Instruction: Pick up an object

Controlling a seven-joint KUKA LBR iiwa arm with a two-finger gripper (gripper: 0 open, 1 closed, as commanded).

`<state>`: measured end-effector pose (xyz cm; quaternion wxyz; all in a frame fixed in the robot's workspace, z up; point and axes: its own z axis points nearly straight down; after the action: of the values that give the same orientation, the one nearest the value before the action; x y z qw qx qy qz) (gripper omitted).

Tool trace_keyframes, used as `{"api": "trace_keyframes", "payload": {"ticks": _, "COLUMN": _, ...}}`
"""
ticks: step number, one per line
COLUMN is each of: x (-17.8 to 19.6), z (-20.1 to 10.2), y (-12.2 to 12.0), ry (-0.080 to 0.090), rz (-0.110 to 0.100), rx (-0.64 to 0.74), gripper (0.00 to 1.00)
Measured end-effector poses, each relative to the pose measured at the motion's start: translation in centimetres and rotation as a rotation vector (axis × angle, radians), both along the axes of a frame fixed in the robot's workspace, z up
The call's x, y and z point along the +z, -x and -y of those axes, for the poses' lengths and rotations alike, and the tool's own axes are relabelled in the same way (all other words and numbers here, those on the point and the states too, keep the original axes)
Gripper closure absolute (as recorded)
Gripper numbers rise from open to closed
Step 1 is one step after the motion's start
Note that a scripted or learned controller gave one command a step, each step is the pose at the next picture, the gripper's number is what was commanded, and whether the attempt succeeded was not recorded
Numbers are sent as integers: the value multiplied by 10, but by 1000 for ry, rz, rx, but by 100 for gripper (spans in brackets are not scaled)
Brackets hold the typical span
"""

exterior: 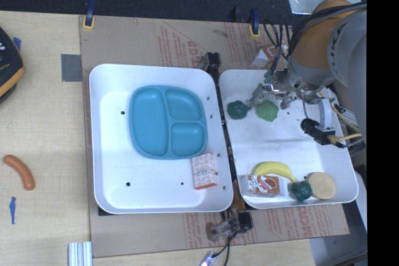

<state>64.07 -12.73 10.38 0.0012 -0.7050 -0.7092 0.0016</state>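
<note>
My gripper (269,98) hangs over the back part of the right bin (340,156), its fingers spread open. A light green lump (267,111) lies on the bin floor just below and between the fingertips, and nothing is lifted. A darker green lump (237,110) rests to its left, near the bin's left wall. Along the right bin's front edge lie a yellow banana (274,169), a small red and white packet (263,185), a dark teal piece (302,191) and a tan round disc (322,185).
The left bin (103,152) holds a blue divided plate (168,121) and a small white packet (204,170). An orange sausage (20,171) lies on the bench at far left. A black and yellow device (7,62) sits at the left edge.
</note>
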Motion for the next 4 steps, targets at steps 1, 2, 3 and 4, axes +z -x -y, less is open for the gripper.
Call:
{"api": "trace_keyframes", "payload": {"ticks": 1, "x": 1, "z": 37, "y": -16, "ry": 0, "rz": 2, "rx": -3, "gripper": 0}}
{"api": "trace_keyframes", "payload": {"ticks": 2, "x": -12, "z": 86, "y": 56, "ry": 0, "rz": -1, "rx": -2, "gripper": 0}}
{"api": "trace_keyframes", "payload": {"ticks": 3, "x": 13, "z": 49, "y": 1, "ry": -1, "rz": 3, "rx": -2, "gripper": 0}}
{"api": "trace_keyframes", "payload": {"ticks": 4, "x": -12, "z": 20, "y": -12, "ry": -1, "rz": 1, "rx": -1, "gripper": 0}}
